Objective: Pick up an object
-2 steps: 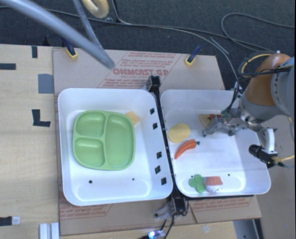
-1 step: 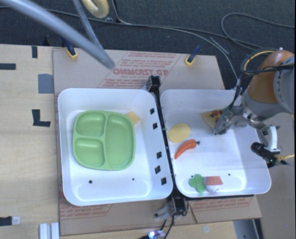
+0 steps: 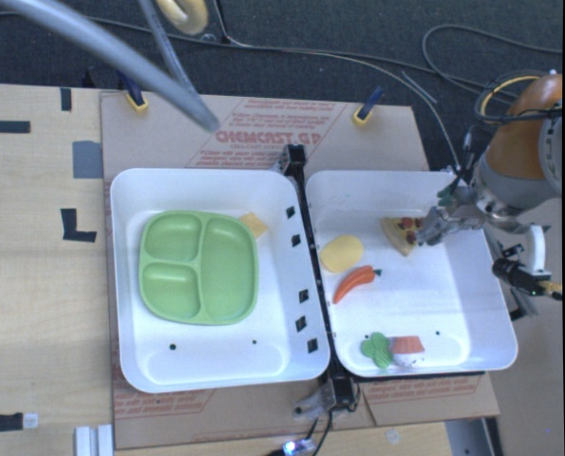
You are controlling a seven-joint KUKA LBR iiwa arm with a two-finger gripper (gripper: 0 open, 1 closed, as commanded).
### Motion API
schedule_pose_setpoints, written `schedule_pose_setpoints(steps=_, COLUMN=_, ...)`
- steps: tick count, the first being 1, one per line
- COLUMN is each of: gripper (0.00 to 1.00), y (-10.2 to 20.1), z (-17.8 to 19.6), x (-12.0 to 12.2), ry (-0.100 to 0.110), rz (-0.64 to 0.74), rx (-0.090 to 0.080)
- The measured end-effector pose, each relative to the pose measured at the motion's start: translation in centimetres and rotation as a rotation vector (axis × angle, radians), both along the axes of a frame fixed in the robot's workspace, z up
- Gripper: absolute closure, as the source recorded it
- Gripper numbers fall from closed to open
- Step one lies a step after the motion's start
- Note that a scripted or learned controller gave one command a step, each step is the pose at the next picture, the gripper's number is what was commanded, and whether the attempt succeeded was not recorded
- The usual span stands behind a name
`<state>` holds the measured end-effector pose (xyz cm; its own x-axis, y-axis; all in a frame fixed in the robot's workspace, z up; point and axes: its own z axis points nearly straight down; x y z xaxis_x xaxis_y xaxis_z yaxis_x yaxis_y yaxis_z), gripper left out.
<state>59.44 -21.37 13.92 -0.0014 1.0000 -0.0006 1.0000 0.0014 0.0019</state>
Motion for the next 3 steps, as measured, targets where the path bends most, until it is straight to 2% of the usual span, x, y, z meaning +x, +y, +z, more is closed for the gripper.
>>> schedule_pose_setpoints(steps=1, gripper=1.00, y=1.0, z=4.9, x=0.1, ry=-0.002, rz=0.001, rx=-0.001)
schedule_pose_setpoints(steps=2, gripper=1.00, y=1.0, z=7.2, x=0.2, ry=0.001, rz=0.000, rx=0.000)
schedule_pose_setpoints(steps=3, gripper=1.00, y=7.0, z=7.0, x=0.5, ry=0.003, rz=0.005, rx=0.002)
